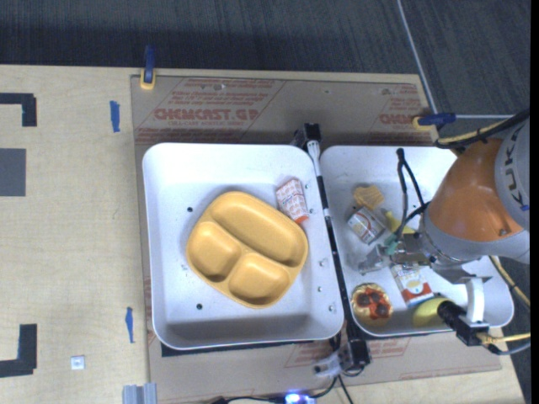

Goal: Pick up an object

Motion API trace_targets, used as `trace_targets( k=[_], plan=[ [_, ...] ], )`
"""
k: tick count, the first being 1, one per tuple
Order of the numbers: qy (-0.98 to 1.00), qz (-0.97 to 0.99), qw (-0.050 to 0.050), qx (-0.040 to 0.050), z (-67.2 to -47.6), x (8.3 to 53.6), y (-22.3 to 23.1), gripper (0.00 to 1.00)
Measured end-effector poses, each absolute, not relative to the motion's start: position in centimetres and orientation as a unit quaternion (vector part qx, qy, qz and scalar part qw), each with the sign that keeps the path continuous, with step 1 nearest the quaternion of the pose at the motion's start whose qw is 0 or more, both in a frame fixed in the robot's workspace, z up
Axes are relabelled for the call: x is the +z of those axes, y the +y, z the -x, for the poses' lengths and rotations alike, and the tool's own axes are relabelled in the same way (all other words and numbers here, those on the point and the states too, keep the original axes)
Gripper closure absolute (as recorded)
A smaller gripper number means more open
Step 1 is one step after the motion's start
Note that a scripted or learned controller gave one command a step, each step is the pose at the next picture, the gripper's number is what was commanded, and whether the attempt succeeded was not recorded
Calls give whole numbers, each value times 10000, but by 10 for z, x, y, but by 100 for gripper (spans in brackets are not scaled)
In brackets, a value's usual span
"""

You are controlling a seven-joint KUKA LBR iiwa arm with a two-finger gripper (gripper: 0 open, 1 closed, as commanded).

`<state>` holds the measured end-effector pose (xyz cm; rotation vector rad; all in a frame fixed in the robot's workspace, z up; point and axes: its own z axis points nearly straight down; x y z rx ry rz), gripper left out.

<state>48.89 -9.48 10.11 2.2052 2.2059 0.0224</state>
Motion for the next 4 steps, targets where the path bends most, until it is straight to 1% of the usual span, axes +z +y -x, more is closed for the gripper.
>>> trace_targets(
  k=[1,2,3,4],
  plan=[
    [7073,-7069,104,50,-485,90,-98,0],
    [7065,-7076,138,58,-487,101,-100,100],
    [7066,-7074,137,55,-487,101,-99,0],
    [7062,-7079,108,37,-484,90,-97,0]
  ],
)
